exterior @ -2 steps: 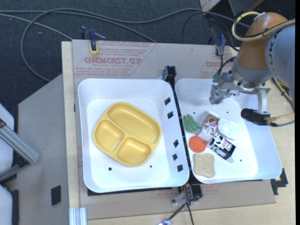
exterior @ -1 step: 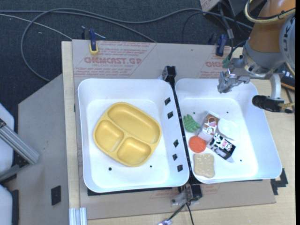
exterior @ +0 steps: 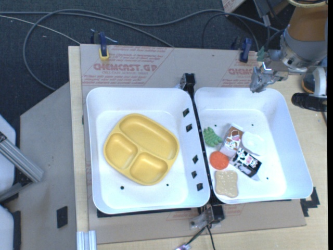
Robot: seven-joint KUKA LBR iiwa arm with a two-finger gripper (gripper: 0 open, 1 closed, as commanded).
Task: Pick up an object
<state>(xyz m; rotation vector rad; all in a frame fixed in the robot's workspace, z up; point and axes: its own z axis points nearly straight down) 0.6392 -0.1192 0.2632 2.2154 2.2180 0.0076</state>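
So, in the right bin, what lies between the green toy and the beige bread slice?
In the camera view, the red-orange round piece lies between the green toy and the beige bread slice, near the bin's left wall.

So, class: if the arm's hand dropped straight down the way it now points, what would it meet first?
Probably the far rim of the right bin, since the hand hangs about over that edge; depth is unclear from this slanted view.

The light is bright and even, coming from above. The white bins (exterior: 156, 95) shine almost too bright. Shadows are soft and small. The picture is a little fuzzy, and the arm (exterior: 307, 20) looks blurry.
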